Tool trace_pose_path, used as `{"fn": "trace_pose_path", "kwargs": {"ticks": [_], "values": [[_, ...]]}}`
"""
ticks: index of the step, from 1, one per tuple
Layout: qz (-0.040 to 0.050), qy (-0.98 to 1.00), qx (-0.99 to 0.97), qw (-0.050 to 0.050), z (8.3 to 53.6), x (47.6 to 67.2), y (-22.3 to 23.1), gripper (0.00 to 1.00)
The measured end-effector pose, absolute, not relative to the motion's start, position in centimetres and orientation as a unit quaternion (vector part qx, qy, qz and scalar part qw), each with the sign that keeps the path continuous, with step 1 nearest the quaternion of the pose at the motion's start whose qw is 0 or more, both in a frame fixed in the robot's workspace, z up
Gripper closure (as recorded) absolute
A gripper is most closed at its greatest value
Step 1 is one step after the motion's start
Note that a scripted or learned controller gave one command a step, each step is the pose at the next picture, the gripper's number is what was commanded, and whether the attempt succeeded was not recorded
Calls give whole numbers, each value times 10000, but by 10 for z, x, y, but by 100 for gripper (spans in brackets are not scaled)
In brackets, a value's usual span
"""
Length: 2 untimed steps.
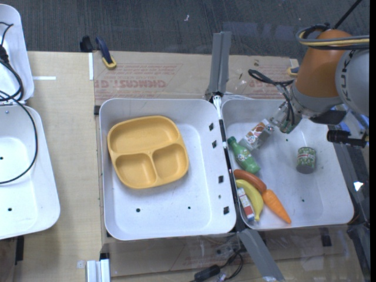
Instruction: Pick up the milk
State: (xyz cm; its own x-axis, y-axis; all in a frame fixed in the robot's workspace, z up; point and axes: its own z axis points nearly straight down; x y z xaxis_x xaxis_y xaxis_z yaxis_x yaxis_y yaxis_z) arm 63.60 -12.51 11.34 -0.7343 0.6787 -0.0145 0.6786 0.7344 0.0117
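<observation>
Obliquely placed, the milk carton (258, 135) lies just left of the gripper (284, 122), long axis pointing toward it; jaws' state indeterminate.

Both bins (117, 216) white. Divided plate (147, 151) yellow-orange. Milk carton (257, 135) white with red and green print. Bottle (243, 155) green, white label. Can (305, 160) green-grey, patterned label. Carrot (276, 206) orange, banana (254, 199) yellow, sausage (250, 179) red-orange. My arm (322, 69) grey with orange band.
</observation>
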Motion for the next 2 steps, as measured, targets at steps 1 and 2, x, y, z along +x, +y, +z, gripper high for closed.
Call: {"fn": "trace_pose_path", "kwargs": {"ticks": [1,2], "values": [[21,9042,4270,119,107,657,-103,0],[-5,8501,5267,11,192,616,-67,0]]}}
